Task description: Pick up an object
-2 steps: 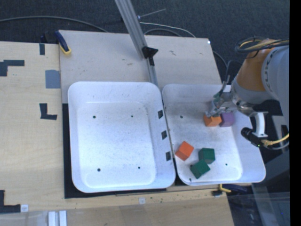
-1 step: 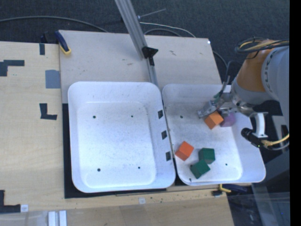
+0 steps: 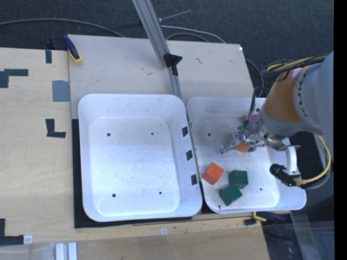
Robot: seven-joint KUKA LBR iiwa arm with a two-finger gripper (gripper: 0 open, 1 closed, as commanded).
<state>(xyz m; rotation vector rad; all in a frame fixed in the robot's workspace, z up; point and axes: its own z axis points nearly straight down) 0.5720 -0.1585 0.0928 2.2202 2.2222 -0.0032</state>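
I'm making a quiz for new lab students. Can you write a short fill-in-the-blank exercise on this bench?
1. The orange block lies in the ___ bin.
2. Beside it lie ___ green blocks.
3. The gripper hovers over the ___ bin.
4. The arm wears an ___ band.

Missing words: right; two; right; orange.

In the right white bin (image 3: 217, 118) below me lie three small blocks near its front edge: an orange cube (image 3: 212, 173), tilted on the floor, and two dark green blocks, one (image 3: 238, 178) just beside it, the other (image 3: 230, 194) touching that one.
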